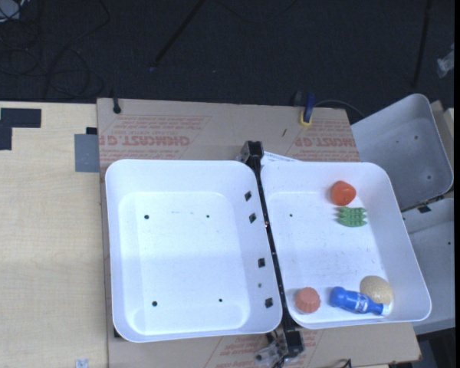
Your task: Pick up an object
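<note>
Where the light wooden table (38, 228) carries a brown cardboard sheet (176, 133), two white bins stand side by side, touching. Left bin (123, 205): bare floor. Right bin (383, 228): five items. Blue bottle (355, 301) lies on its side at the near edge, touching a beige egg-shaped object (376, 288); salmon round object (307, 300) just beside. Orange ball (342, 192) near the far right corner, small green ridged piece (351, 217) just below it.
</note>
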Controlling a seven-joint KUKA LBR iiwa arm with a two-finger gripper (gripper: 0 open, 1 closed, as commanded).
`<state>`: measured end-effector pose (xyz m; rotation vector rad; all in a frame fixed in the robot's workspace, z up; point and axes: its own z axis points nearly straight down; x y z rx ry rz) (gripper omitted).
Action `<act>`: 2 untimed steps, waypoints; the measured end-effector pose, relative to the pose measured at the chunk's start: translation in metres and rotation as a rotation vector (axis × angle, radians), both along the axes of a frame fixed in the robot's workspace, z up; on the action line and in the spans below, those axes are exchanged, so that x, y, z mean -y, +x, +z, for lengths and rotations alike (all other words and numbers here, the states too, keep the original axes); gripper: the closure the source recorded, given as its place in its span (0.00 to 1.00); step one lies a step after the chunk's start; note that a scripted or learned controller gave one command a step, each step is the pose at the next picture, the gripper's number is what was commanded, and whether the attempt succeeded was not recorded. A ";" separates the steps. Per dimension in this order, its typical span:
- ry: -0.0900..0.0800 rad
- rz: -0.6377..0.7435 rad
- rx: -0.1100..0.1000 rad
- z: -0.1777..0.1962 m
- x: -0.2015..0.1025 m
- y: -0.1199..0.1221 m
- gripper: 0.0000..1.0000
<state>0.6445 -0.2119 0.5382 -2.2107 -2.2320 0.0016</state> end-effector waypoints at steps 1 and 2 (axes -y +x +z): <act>0.001 0.001 -0.002 -0.001 0.000 0.000 0.00; 0.001 0.001 -0.002 -0.001 0.000 0.000 0.00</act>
